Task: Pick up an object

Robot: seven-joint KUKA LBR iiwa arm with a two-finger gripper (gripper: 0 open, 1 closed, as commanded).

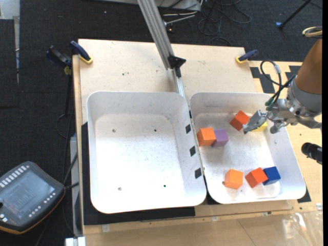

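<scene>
- Left bin: bare white floor with dark specks, nothing in it for me to take.
- Right bin: all the candidates are here. Orange cube touching a purple cube near the divider; further down, another orange cube, then a red-orange cube touching a blue cube at the near right corner.
- Upper right of that bin: red-orange block, tilted, with a yellow piece just beside it, partly hidden by my tool.
- My gripper is right next to that block; whether the fingers are apart or together I cannot tell, and nothing is visibly held.
- Step, as I judge it: the approach to a grasp, lift not yet begun.
- Next move calls for centring over the tilted block, coming straight down and clamping on its flat sides; the yellow piece may get in the way.
</scene>
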